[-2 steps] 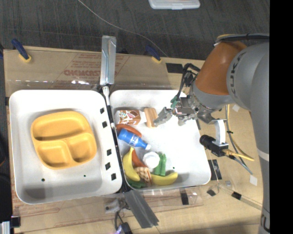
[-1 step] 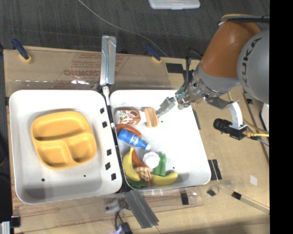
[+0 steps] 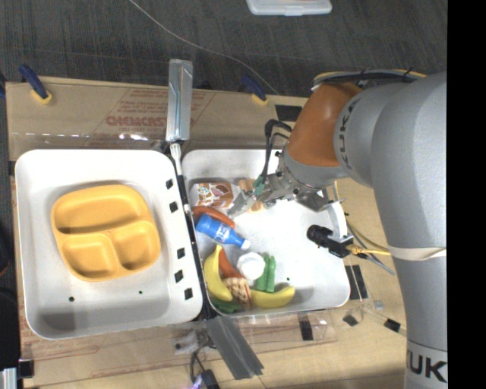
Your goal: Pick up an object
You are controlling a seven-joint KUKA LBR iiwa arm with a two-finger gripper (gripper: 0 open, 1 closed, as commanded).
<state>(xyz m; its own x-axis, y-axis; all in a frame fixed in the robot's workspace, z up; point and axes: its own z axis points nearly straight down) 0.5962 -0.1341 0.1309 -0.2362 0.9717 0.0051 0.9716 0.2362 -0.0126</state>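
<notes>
Readable text: "KUKA" in part, reading "UK", on the arm (image 3: 395, 152) at 5 o'clock of the frame, and again sideways near the orange band (image 3: 319, 129). Red print on the cardboard sheet (image 3: 137, 110) under the bins, behind the left bin; letters too blurred to read. Packet label is illegible too.

Counts: two white bins. Left bin (image 3: 45, 304) holds one yellow divided tray (image 3: 106, 228) with three compartments. Right bin (image 3: 319, 281) holds the pile: one blue bottle (image 3: 216, 230) with a white cap, lying tilted; one yellow banana (image 3: 216, 281); one white round lid or cup (image 3: 250, 266); one green item (image 3: 268, 275); one orange-red piece (image 3: 228, 264) next to the banana; one clear packet with brown contents (image 3: 215, 194) at the bin's 11 o'clock corner. Pile sits along the right bin's 7 to 9 o'clock side, items touching and overlapping. Two blue clamps (image 3: 34, 83) on the cardboard's far edge.

Gripper (image 3: 262, 190) is low over the right bin at its 12 o'clock part, just beside the packet, at its 3 o'clock. Can't tell whether the claw is apart or together, or whether it grips anything; tips are small and blur into clutter.

One metal bar (image 3: 179, 102) stands at 12 o'clock between the bins. One clear flat object (image 3: 288, 6) on the floor at the top edge.
</notes>
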